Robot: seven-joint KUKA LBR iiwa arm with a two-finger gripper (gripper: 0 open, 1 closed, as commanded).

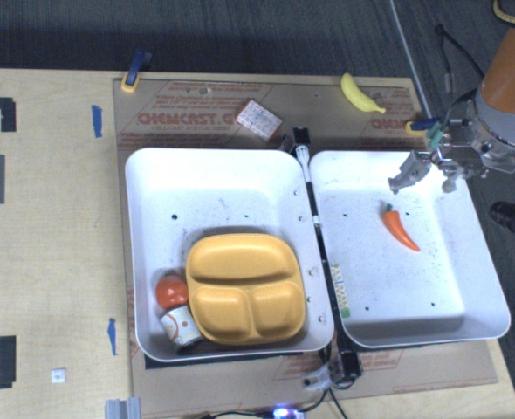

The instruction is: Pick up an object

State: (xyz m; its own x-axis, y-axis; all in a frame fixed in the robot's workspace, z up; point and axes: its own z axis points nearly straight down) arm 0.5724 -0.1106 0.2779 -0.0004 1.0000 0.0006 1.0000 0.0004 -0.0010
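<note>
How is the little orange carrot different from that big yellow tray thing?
The carrot is small, slim and pointed, orange with a green tip; the yellow tray is broad, rounded and split into compartments. The carrot lies alone in the right bin, near the gripper; the tray lies in the left bin with a small orange and white object against its side. Both rest flat on a bin floor.

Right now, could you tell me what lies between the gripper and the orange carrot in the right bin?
Nothing but bare white bin floor. In the camera view the gripper hangs over the right bin's far side, and the carrot lies just nearer the camera, apart from it.
</note>
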